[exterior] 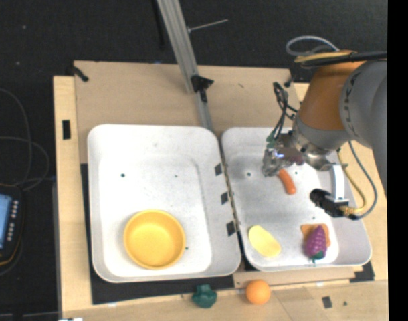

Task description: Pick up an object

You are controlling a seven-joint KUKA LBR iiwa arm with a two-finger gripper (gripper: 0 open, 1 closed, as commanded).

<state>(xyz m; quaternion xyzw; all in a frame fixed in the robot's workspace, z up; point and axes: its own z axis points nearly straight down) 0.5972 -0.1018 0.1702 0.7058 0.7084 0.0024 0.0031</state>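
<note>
My gripper (273, 163) hangs low over the upper middle of the right bin (257, 146). A small orange carrot-like piece (287, 182) lies slanted just below and right of it, its upper end right at the gripper's tip. Whether the gripper touches the piece is not clear. Near the bin's front edge lies a pale yellow piece (264, 241). A purple grape bunch (316, 241) rests in the front right corner on something orange.
A yellow bowl (154, 239) sits in the front of the left bin (150, 152). On the bench in front of the bins lie an orange ball (257, 291) and a small green object (205, 296). A slanted metal pole (184, 45) rises behind the bins.
</note>
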